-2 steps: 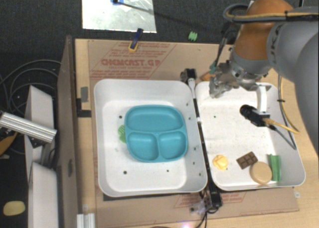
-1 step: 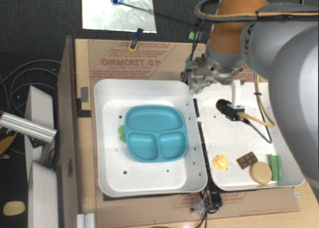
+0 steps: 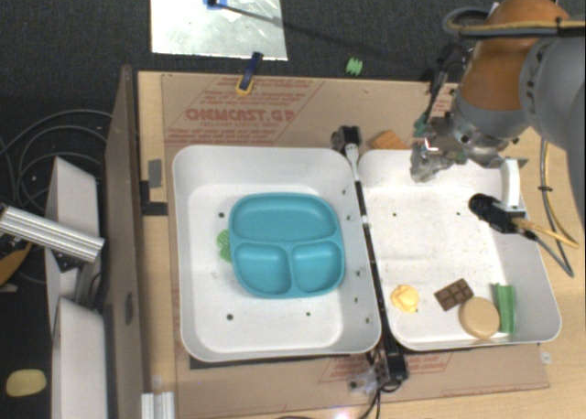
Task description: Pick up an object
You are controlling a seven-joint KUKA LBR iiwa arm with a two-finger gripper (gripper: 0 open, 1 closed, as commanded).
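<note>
My gripper (image 3: 425,168) hangs over the far edge of the right bin (image 3: 430,225), above bare white floor. Nothing shows between its fingers. Near the front of that bin lie a small yellow object (image 3: 405,298), a brown chocolate-like block (image 3: 452,295), a round tan disc (image 3: 479,318) and a green stick (image 3: 504,307). All of these are well in front of the gripper. The left bin (image 3: 201,225) holds a teal divided plate (image 3: 286,243), with a small green item (image 3: 223,243) peeking out at its left edge.
An orange piece (image 3: 388,141) lies on the bench just behind the right bin, left of the gripper. A black divider strip (image 3: 362,216) runs between the bins. A cardboard sheet (image 3: 238,111) sits behind them. Cables and metal parts lie at the far left.
</note>
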